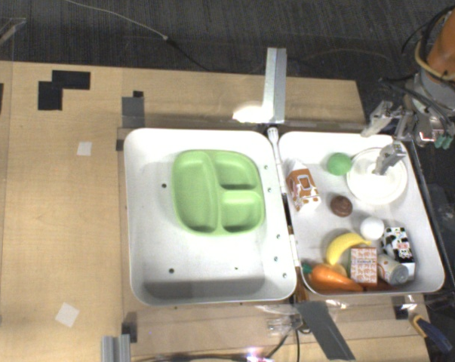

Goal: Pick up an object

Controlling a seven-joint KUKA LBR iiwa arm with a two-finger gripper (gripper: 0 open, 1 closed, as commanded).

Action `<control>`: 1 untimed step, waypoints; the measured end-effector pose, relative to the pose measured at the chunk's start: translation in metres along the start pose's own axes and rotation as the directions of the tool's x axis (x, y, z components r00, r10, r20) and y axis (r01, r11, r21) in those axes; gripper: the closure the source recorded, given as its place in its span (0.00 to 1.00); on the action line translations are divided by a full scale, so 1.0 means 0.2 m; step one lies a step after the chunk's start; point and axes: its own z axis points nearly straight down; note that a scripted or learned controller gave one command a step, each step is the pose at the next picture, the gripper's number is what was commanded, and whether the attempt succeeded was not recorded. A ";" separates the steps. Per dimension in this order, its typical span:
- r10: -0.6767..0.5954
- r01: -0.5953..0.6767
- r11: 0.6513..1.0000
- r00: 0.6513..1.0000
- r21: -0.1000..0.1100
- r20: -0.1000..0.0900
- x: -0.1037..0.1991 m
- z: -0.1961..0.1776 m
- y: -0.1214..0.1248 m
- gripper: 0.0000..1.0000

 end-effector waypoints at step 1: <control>0.151 -0.151 0.989 0.989 0.000 -0.002 0.46 0.42 0.12 0.00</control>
